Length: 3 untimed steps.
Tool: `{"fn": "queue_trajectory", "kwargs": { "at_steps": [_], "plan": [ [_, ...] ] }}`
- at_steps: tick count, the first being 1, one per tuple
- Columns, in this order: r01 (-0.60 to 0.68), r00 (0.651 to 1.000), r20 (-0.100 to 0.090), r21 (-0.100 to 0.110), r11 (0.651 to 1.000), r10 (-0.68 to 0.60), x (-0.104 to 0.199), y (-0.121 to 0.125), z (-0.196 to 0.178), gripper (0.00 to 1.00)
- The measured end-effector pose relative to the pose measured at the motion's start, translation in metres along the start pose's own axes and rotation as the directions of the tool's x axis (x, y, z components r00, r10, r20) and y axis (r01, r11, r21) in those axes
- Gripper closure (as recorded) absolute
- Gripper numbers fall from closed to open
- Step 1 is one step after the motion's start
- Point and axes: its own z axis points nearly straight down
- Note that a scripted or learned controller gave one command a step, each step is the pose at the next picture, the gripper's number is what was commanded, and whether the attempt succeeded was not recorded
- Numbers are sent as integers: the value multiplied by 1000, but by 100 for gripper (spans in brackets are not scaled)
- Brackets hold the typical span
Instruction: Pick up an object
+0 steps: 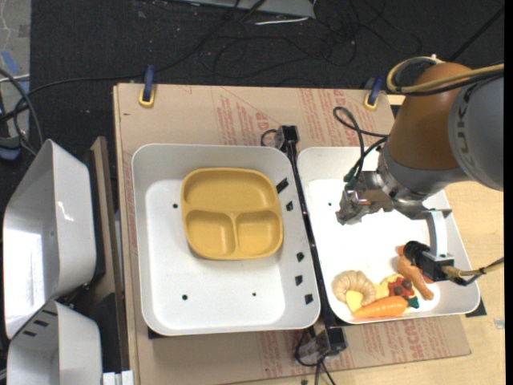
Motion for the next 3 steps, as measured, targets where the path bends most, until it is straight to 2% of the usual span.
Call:
{"fn": "queue_trajectory", "kwargs": {
  "at_steps": [1, 2, 3],
  "plan": [
    [0, 1000, -1, 0, 1000, 0, 45, 20, -3, 100],
    [0, 1000, -1, -2, 1000, 0, 88, 49, -19, 100],
    [0, 1000, -1, -1, 1000, 0, 140, 80, -19, 100]
  ]
}}
